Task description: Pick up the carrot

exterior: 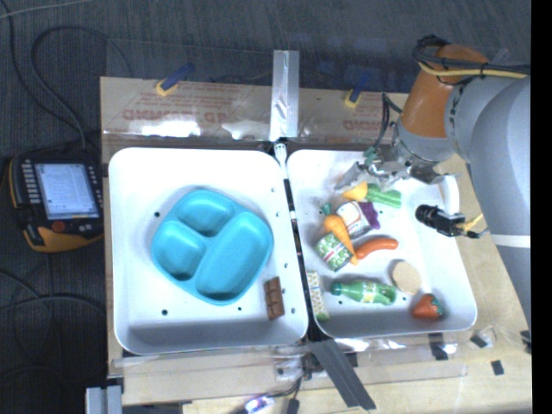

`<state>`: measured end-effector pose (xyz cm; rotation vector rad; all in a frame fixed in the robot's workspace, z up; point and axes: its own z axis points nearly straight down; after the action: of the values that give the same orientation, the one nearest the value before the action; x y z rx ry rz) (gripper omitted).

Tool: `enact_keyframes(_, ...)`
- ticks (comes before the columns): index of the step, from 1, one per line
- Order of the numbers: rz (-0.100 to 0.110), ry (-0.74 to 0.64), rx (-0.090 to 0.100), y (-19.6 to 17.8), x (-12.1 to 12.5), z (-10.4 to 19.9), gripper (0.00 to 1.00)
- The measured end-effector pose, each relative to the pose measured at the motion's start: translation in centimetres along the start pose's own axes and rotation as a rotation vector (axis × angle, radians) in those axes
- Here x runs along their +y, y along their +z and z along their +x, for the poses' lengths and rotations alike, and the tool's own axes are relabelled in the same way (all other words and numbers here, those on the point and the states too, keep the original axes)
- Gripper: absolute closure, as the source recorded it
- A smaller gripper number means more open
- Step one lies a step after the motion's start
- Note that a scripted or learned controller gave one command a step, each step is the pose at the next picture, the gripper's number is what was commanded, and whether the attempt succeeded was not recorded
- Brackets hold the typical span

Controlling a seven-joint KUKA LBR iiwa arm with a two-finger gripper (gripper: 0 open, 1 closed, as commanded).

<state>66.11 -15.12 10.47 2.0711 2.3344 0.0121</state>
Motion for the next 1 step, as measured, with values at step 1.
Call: enact_keyframes(1, -0.002, -0.001, -0.002, -1.27, 0.14, -0.03, 1.0)
